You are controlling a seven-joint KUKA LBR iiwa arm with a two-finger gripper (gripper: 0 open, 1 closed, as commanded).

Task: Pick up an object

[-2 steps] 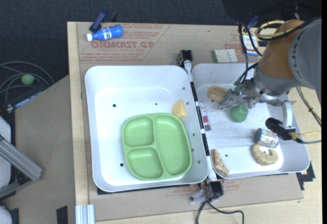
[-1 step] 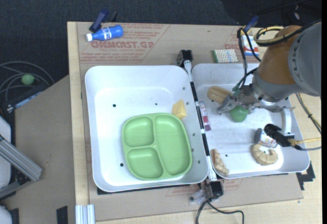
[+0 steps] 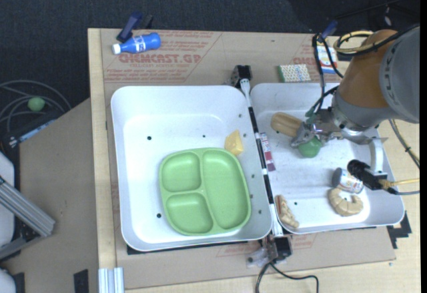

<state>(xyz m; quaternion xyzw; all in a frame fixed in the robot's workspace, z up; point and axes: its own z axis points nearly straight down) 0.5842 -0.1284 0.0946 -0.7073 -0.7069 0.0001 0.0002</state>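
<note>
pincer [image 3: 311, 137] is down in the right bin [image 3: 373, 221], upper-middle area, sitting right on top of a small green object [image 3: 309, 149]. can't tell from this angle how far it's open or whether it actually has the thing, since the wrist covers the top of it.

treating the green object as the target. it looks small, rounded, probably light plastic, likely smooth. my guess is it squirts out if pinched off-centre, so take it across the widest part, low down, grip centred. doesn't look fragile.

tan roll [image 3: 285, 123] lies just beside it toward the bin divider, touching or nearly so, can't tell which. risk of nudging it or catching both.

further out in the same bin: ring-shaped pastry [image 3: 345, 203] near the front right corner, and a flat bread-like piece [image 3: 287, 211] against the front of the divider wall.

left bin [image 3: 127, 151]: green divided tray [image 3: 203, 190], with a yellow wedge [image 3: 234, 143] just off its rim.

blue-and-white bottle [image 3: 137, 43] lies on the worktop [image 3: 200, 58] behind the bins, well apart from everything.
</note>
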